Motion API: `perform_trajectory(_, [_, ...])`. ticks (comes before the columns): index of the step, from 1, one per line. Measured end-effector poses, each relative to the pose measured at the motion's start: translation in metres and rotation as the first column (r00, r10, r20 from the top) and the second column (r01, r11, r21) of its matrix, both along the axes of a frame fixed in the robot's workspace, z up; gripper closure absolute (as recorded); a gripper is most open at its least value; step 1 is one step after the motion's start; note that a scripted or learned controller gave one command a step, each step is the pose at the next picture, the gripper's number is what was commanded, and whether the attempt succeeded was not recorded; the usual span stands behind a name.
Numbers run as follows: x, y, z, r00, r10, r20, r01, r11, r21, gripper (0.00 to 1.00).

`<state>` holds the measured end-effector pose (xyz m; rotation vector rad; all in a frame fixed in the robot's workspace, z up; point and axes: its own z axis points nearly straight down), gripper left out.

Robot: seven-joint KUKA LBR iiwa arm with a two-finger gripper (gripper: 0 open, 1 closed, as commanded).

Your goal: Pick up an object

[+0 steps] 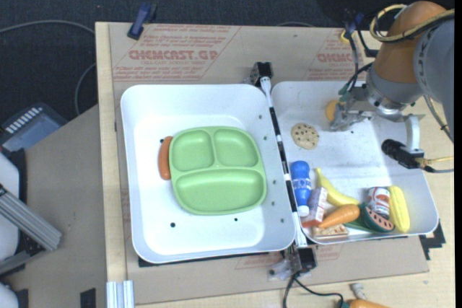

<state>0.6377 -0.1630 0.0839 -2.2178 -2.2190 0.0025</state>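
While the grey two-finger gripper (345,114) is hovering in the right white bin (361,94), a small yellow object (330,110) is lying at its nine o'clock.
Whether anything is being pinched, I cannot tell; the object is looking light, rigid, smooth, best gripped across its middle.

A divided plate (216,180) lies in the left bin (141,155); a cookie (304,135) lies in the right bin (393,177).

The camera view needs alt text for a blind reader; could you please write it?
The tool hangs over the right bin, near a cookie. Toy food is piled in that bin's near corner; the left bin bears a green divided plate.
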Motion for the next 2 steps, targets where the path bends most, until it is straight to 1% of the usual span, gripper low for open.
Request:
perform_trajectory(1, [-0.077, -0.034, 0.0, 1.0, -0.003, 0.003, 0.003, 1.0, -0.003, 1.0])
perform_trajectory(2, [0.03, 0.0, 0.107, 1.0, 0.001, 0.009, -0.001, 1.0, -0.003, 1.0])
